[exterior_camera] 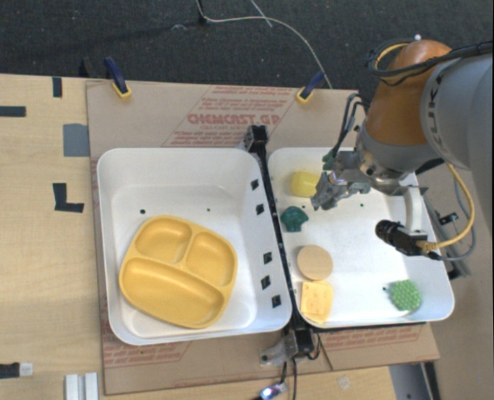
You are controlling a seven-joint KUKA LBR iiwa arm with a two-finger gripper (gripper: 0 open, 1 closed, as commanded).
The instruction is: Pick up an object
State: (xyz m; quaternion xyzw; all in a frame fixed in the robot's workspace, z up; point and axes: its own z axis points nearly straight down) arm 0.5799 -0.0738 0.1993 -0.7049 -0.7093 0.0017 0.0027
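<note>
The gripper hung over the right bin, low in its upper left part, with the arm reaching in from the right. Its dark fingers pointed down and to the left, but their tips merged against each other from this slanted angle, so whether they stood wide or narrow could not be told; nothing could be seen between them.

Several things lay within reach. A yellow piece sat just up and left of the gripper, close beside it. A small green lump lay just below and left, near the divider. Farther down were a tan disc and a pale yellow block, touching or nearly so, and a green ball sat apart near the lower right corner. The left bin held a yellow tray.

The step looked like the approach before a grasp, with the yellow piece or the green lump the likeliest target. To do it well, the gripper probably needed to centre over one thing alone, open wider than it, and descend straight. The lump's nearness to the divider could block one finger, so turning the fingers to close parallel to the wall would seem wiser. The flat disc would likely be hard to pinch.
</note>
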